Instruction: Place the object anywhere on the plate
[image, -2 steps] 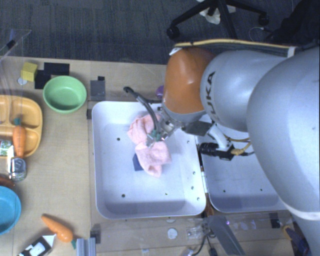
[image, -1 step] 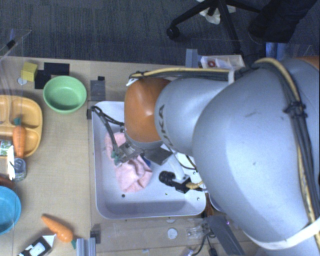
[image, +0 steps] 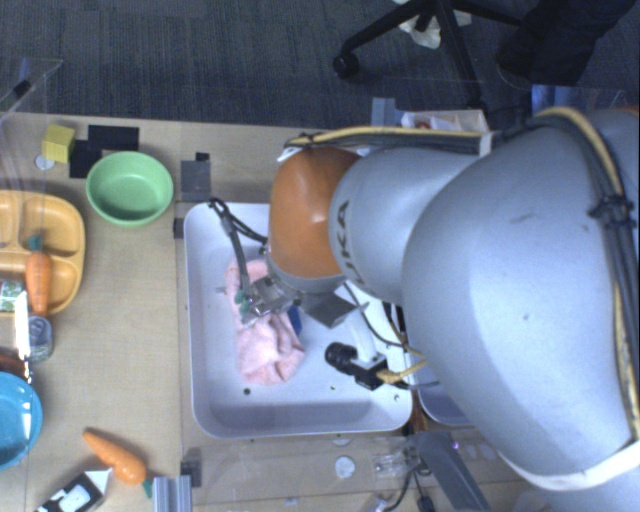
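The grey arm with its orange band (image: 305, 225) reached over the shallow white bin (image: 205, 400), and the gripper (image: 258, 300) sat low inside it, pressed onto the crumpled pale pink cloth (image: 265, 350). How far the gripper stood open, and whether it had hold of the cloth, could not be told. Left of the bin lay a green round bowl (image: 128, 187), a yellow divided plate (image: 55, 240) bearing an orange carrot (image: 38, 282), and a blue plate (image: 15, 420)
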